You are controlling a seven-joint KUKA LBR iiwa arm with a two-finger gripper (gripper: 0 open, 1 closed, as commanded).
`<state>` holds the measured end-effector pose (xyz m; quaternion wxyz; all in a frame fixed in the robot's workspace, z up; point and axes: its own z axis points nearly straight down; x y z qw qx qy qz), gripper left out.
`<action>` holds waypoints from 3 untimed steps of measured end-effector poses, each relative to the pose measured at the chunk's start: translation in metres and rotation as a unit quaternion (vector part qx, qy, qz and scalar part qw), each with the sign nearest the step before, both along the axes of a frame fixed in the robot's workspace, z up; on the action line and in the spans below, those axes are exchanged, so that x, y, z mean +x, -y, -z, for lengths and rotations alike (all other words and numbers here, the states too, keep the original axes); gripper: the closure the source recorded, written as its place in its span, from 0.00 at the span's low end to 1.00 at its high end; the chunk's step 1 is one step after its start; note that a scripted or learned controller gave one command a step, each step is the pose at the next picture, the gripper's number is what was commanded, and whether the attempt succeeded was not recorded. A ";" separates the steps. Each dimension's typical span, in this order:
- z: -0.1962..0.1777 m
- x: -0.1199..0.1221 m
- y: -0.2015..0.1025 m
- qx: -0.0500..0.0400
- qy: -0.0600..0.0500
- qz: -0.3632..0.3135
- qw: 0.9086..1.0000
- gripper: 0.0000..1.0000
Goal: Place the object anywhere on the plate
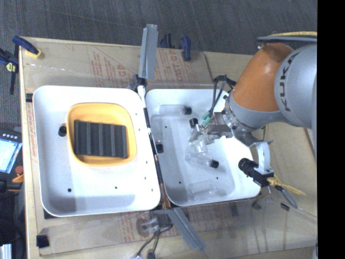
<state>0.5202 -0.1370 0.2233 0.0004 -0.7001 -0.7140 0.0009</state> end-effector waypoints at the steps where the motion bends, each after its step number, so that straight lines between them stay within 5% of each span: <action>1: -0.009 0.046 -0.083 0.001 -0.001 -0.047 0.999 1.00; 2: 0.033 0.102 -0.124 0.000 -0.001 -0.123 0.992 1.00; 3: 0.033 0.102 -0.124 0.000 -0.001 -0.122 0.992 0.00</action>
